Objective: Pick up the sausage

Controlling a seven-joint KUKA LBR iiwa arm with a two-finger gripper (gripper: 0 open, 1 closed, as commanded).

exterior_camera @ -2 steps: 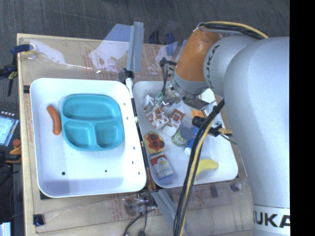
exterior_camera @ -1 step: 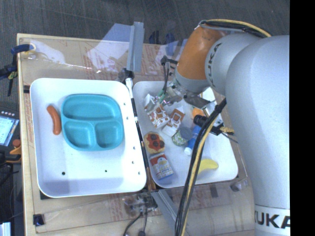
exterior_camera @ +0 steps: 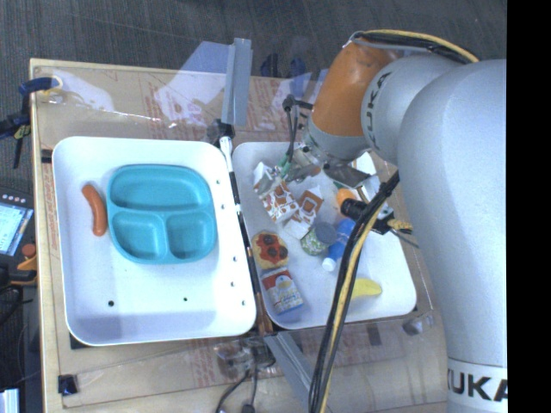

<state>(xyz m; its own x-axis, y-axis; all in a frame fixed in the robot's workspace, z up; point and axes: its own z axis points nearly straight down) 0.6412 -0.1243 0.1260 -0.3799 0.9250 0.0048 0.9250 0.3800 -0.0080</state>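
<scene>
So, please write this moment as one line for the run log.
tool: over right bin, among clutter | sausage: left bin, left of blue tray, untouched | pick: not yet done

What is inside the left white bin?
The left white bin contains a blue divided tray and the sausage, which lies beside the tray's left edge. What lies under the tray is hidden.

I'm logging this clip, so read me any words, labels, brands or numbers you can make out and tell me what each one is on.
"KUKA", cut off at the frame's bottom edge: on the grey robot arm.
Printed packets in the right bin: markings too small and blurred to read.
Screen at the left edge: too blurred to read.
</scene>
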